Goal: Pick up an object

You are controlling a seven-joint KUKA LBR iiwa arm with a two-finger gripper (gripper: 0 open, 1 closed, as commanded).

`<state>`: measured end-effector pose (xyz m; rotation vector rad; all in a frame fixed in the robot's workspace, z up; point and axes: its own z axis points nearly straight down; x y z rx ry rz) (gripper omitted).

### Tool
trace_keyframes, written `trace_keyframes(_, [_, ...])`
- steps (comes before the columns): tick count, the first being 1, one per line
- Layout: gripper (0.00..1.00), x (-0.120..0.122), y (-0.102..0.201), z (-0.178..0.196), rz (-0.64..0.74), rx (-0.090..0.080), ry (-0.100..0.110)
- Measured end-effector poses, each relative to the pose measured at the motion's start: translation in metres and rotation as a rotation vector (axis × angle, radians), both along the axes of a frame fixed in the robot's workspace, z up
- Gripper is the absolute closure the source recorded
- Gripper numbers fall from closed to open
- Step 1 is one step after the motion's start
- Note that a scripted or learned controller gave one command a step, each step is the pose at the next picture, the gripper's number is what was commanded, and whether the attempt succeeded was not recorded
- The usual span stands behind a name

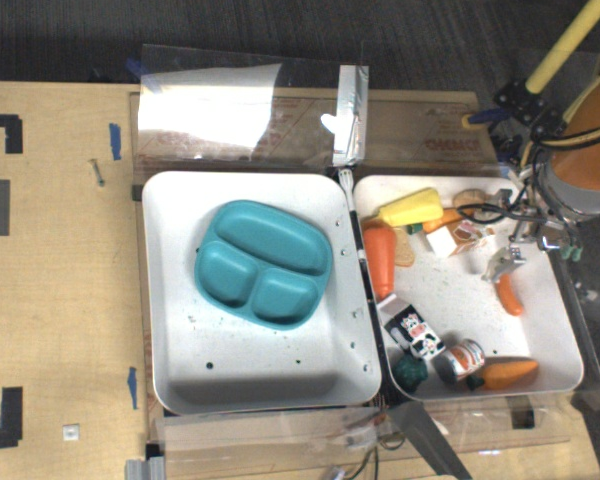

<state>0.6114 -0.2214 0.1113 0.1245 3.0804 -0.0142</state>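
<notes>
Two white bins sit side by side: the left bin [170,298] holds a teal divided plate [263,261], and the right bin [565,358] holds the clutter. The gripper [507,260] hangs at the right side of the frame, over the upper right part of the right bin, just above a small orange carrot-shaped piece [510,294]. How the tool is set cannot be made out against the tangle of cables and metal, and nothing can be seen held in it.

That small orange piece looks the likeliest target, lying almost directly below the tool. Other candidates lie well apart from it: a yellow block [412,208] at the bin's top, a large carrot [380,258] along its left wall, and a black-and-white toy [410,328], a can [462,358] and another orange piece [508,371] along the bottom edge.

Risks, as I judge them: the small piece is rounded and lies near the right wall, so a closing tool may squirt it sideways or come down beside it and close on air
</notes>
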Motion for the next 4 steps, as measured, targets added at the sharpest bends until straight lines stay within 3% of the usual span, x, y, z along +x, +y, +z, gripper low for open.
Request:
trace_keyframes(2, [0.00,-0.020,-0.001,0.000,-0.160,0.007,-0.007])
trace_keyframes(3, [0.00,-0.022,0.000,-0.002,-0.345,0.021,-0.003])
trace_keyframes(4, [0.00,-0.033,-0.002,-0.002,-0.467,0.024,-0.007])
